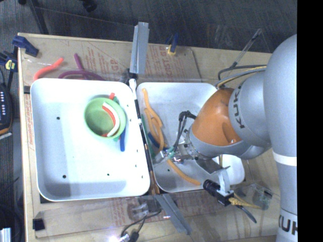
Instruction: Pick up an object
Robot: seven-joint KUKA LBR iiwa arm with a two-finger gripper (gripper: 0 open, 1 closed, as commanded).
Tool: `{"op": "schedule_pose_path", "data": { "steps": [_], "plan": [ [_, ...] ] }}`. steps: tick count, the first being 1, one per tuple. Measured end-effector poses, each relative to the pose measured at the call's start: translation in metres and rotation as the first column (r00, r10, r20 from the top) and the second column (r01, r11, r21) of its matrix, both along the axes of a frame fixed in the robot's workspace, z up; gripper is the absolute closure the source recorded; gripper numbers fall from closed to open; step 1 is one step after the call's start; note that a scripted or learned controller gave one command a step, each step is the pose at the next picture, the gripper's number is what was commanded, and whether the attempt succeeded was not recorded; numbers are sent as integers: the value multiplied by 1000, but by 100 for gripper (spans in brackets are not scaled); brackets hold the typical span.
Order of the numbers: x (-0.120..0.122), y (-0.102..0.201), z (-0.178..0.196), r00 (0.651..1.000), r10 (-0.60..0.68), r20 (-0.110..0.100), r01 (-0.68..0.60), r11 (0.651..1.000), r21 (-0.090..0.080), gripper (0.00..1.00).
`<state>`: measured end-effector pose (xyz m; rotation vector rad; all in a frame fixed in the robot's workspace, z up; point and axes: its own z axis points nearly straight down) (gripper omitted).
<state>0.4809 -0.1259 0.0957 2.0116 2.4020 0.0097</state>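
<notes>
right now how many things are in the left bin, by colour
green bowl: 1
red and white curved piece lying in the bowl: 1
blue stick at the bowl's edge: 1
total: 3, all in the left bin

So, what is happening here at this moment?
A grey and orange robot arm reaches from the right into the right bin. Its pincer is low among the thin orange and green pieces near that bin's left wall. Whether it holds anything cannot be seen. In the left bin lies a green bowl, untouched.
</notes>
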Motion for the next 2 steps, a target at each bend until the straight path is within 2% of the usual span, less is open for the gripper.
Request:
{"op": "schedule_pose_path", "data": {
  "steps": [1,2],
  "plan": [
    [0,-1,9,1000,4,-4,-4,1000,-1,100],
    [44,17,103,988,-153,-13,153,988,2,100]
  ]
}}
